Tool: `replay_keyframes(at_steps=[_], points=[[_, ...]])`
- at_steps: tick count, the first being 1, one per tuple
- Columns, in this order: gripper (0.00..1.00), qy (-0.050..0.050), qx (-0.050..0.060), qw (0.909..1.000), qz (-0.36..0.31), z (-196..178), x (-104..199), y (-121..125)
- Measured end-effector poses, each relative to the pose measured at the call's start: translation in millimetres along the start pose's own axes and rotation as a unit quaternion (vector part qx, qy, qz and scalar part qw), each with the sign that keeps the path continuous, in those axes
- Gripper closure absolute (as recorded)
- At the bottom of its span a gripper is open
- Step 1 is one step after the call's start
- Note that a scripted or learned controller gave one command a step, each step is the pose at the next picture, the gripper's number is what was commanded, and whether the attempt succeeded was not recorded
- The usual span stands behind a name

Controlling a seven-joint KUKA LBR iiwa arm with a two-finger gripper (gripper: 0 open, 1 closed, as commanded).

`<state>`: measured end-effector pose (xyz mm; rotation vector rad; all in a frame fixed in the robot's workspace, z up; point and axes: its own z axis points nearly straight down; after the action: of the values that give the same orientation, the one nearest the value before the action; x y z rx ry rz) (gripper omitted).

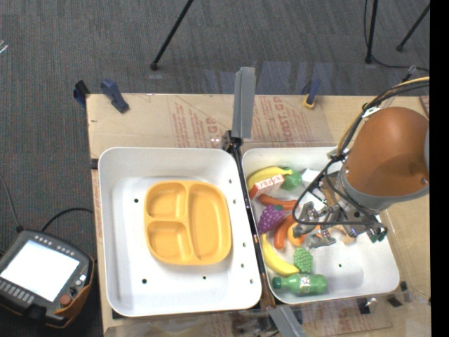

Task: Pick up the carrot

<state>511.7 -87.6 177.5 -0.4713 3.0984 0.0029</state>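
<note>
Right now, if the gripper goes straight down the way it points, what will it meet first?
Probably the carrot. The gripper hangs over the right bin, pointing down, just right of the carrot, with the grapes and a banana close by. Depth is unclear, so it may meet the bin floor beside the carrot instead.

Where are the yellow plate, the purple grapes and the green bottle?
yellow plate (188, 222): camera view, on the ridge between its compartments.
purple grapes (271, 218): camera view, middle of the bunch.
green bottle (302, 283): camera view, on its label.
</note>
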Motion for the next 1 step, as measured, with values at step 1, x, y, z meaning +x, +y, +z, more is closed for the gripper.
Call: replay_keyframes(at_steps=[1], points=[[0.0, 0.003, -0.001, 1.0, 0.003, 2.8, 2.7, -2.0]])
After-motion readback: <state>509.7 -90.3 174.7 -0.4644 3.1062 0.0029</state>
